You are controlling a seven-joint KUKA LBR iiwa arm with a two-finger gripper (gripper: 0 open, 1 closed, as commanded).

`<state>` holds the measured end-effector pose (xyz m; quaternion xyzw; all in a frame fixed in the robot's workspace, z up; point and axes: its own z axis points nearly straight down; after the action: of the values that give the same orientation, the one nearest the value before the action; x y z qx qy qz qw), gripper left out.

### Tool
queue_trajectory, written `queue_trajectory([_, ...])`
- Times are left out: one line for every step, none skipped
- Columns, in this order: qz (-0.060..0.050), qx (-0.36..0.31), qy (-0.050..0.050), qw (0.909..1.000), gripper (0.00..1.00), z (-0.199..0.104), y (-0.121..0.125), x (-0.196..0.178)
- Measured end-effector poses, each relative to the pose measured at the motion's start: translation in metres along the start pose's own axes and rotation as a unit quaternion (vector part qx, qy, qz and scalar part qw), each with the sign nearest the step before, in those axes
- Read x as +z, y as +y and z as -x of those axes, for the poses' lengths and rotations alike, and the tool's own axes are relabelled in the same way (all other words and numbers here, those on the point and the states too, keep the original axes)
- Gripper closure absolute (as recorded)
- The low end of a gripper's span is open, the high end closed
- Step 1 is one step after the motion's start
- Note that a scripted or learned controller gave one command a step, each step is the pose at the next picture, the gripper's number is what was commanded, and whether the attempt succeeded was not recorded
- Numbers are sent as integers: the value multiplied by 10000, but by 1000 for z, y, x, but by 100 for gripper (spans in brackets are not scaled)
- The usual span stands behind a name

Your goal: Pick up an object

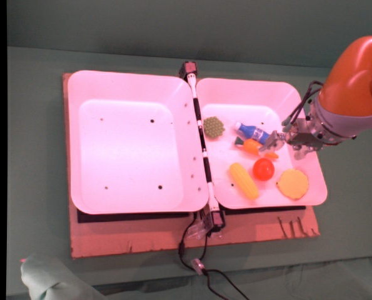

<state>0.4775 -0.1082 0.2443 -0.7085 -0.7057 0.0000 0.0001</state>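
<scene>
From the fixed camera above the bench, two shallow white bins sit side by side on a brown board [173, 239]; the left bin [135, 149] shows only a few dark specks on its floor, while the right bin [261, 99] holds all the toys. The grey arm with its orange band [354, 67] reaches in from the right, and its gripper [277, 139] is low over the right bin's middle, near the right wall. Whether the gripper is closed on anything cannot be told from this slant, since the tip is small and dark against the clutter. Just at that tip lie a blue and white bottle [251, 131], tilted with its cap pointing up-left, and below it an orange carrot [251, 146] with a green top; both seem to touch or nearly touch the gripper's end, but which one, if either, is between it cannot be made out. A red ball [263, 169] sits just below the carrot. A yellow corn cob [243, 180] lies slantwise left of the ball, an orange-yellow round slice [292, 184] rests near the bin's lower right corner, and a green bumpy round piece [213, 127] lies near the divider [201, 136] between the bins.
</scene>
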Motion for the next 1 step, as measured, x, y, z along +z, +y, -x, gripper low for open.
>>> queue_trajectory([0, 0, 0, 10000, 0, 0, 0, 0])
